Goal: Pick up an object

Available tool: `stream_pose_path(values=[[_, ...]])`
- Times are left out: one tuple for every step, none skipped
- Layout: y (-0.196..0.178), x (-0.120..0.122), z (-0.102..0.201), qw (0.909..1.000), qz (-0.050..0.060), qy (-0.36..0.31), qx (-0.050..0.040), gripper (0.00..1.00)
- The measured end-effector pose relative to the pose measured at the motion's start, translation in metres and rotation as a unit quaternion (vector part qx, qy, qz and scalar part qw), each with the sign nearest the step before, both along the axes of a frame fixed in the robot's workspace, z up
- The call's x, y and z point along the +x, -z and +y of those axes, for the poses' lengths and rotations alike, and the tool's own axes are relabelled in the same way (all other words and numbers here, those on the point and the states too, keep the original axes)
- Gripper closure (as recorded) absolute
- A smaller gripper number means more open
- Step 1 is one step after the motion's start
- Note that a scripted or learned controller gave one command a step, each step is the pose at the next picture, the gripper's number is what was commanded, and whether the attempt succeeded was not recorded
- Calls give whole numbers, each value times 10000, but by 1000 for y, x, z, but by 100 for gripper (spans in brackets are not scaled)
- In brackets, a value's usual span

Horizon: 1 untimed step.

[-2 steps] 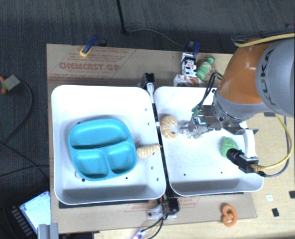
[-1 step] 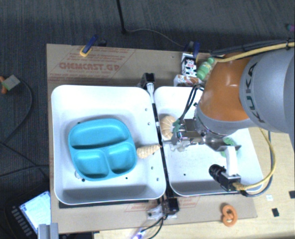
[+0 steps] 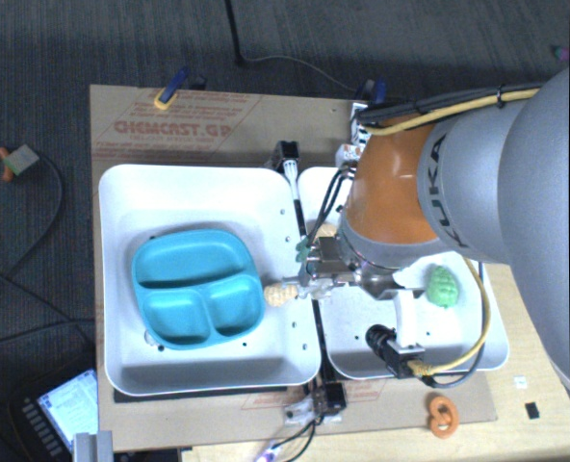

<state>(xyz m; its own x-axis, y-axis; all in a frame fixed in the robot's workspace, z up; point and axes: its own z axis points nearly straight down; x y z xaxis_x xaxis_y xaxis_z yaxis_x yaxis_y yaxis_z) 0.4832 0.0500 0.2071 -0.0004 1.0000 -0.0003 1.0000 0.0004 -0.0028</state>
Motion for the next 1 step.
stream_pose_path(values=[[0, 0, 0, 10000, 0, -1, -2, 0]])
